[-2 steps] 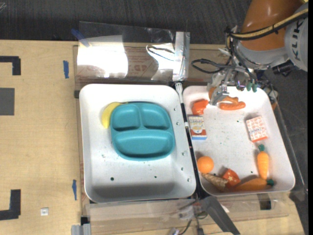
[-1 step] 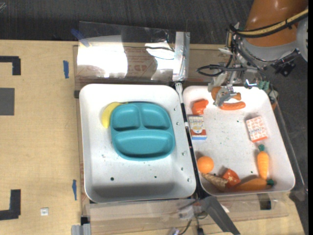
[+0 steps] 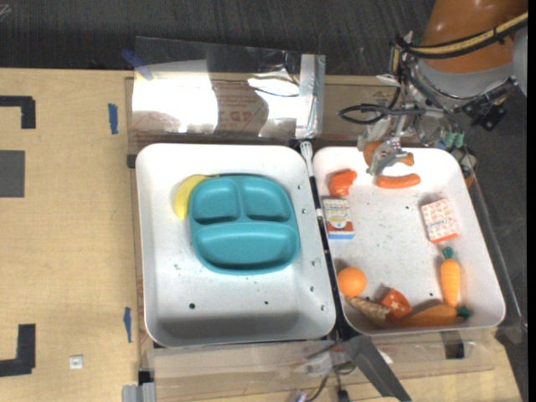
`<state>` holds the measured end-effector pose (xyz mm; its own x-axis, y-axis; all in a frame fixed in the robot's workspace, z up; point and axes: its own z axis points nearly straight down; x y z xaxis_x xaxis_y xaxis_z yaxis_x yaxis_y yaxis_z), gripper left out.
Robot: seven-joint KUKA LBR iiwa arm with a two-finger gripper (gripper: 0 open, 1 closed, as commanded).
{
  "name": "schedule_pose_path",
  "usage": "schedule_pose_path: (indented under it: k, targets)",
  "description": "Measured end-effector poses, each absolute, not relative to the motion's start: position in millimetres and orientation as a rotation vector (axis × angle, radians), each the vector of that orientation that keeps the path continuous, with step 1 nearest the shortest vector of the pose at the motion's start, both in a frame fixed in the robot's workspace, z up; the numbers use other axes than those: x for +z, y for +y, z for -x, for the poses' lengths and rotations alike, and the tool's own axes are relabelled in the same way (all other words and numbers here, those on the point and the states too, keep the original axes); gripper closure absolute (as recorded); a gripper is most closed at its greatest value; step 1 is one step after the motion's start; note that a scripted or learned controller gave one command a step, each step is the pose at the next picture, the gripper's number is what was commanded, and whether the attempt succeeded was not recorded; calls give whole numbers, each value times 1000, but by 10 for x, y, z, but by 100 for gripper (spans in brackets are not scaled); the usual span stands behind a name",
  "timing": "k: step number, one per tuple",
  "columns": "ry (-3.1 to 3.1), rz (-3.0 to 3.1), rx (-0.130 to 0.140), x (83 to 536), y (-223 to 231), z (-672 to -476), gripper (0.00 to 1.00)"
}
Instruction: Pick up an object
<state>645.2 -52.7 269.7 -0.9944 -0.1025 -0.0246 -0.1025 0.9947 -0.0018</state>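
Near edge, R bin (image 3: 481, 249), approx. 6 o'clock of its floor: orange ball-shaped fruit (image 3: 352, 281), brown item (image 3: 368, 309) just beside it, red item (image 3: 395, 301) touching the brown one, elongated orange piece (image 3: 431, 314) along the near wall. Toy carrot (image 3: 450, 281) w/ green top stands at 4 o'clock, near the R wall.

Mid-bin: pink/white patterned box (image 3: 440, 219) at 3 o'clock, tilted. Small carton (image 3: 337, 219) w/ red top at 9 o'clock, against the L wall.

L bin (image 3: 159, 224): teal 3-compartment plate (image 3: 244, 222) at centre, covering part of a yellow item (image 3: 183, 194) at its 10 o'clock.

Far end, R bin: red-orange lump (image 3: 342, 180) at 11 o'clock. Toy sausage (image 3: 397, 181), the nearest pick candidate, lies flat at 12 o'clock.

Claw (image 3: 390, 159) hangs directly above the sausage's far side, approx. touching or just apart; cannot tell which. Finger state not readable: cables and metal parts clutter the tip. A small orange item (image 3: 372, 151) sits beside the claw at its 9 o'clock.

Beyond the bins on the worktop (image 3: 59, 249): clear plastic sheet (image 3: 226, 90) at 12 o'clock of the L bin. Arm (image 3: 469, 23), orange band, enters at 1 o'clock.
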Motion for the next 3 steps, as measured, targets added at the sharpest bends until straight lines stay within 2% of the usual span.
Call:
schedule_pose_path:
  k: [1, 2, 3]
  targets:
    - [3106, 398, 0, 2495, -430, -6587, 100]
    - [3102, 447, -3, 2579, -763, -5955, 100]
    - [3131, 17, 1, 2528, -632, -6652, 100]
